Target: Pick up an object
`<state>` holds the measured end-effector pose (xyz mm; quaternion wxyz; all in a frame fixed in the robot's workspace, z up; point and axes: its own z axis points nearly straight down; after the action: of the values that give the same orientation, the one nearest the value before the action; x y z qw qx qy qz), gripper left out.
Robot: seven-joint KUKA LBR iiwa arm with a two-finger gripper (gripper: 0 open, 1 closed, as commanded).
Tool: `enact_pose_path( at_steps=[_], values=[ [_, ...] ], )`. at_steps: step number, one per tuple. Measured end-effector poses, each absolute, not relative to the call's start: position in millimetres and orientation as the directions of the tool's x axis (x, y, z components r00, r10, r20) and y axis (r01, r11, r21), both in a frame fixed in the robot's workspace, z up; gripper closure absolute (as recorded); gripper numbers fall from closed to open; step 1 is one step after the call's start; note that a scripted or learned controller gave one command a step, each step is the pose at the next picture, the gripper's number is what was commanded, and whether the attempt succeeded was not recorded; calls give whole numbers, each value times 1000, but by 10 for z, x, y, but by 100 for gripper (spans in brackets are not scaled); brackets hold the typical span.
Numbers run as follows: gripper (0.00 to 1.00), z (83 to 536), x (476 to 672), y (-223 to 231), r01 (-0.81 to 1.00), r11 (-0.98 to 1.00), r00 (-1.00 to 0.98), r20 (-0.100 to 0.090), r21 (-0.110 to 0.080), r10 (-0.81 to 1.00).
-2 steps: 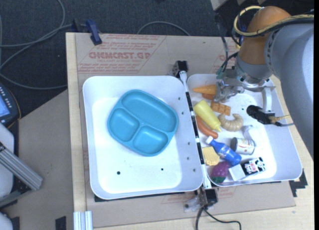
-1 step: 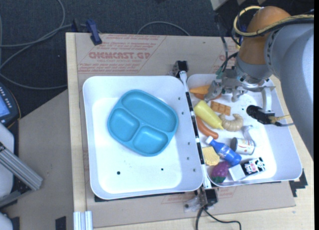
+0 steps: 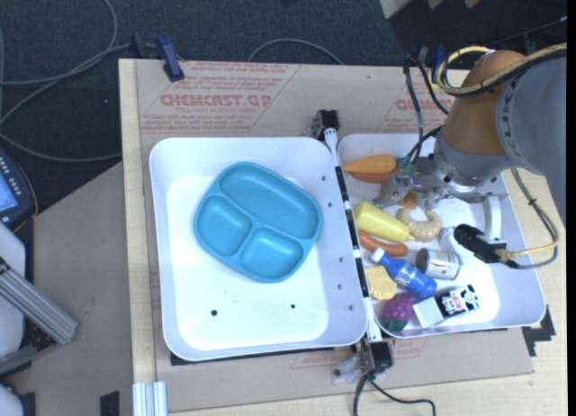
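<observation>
The right bin (image 3: 522,302) holds a heap of small toys. Among them are an orange carrot-like piece (image 3: 369,167), a yellow piece (image 3: 382,222), a beige ring-shaped piece (image 3: 423,223), a blue piece (image 3: 407,275) and a purple piece (image 3: 396,311). The grey arm with its orange band comes in from the right. Its gripper (image 3: 407,185) is low over the upper part of this bin, between the orange piece and the beige ring. The wrist hides whatever lies right under it.
A blue divided plate (image 3: 258,221) lies in the left bin (image 3: 180,315). A white-and-black printed block (image 3: 459,301), a small white can (image 3: 442,266) and a yellow wedge (image 3: 382,284) crowd the right bin's lower half. Cables run along the arm.
</observation>
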<state>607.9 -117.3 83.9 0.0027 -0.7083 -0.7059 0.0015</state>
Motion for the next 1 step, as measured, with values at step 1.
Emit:
enact_pose_path(
  at_steps=[1],
  values=[
    [0,840,6620,-959,1000,6,-6,1,-6,1000]
  ],
)
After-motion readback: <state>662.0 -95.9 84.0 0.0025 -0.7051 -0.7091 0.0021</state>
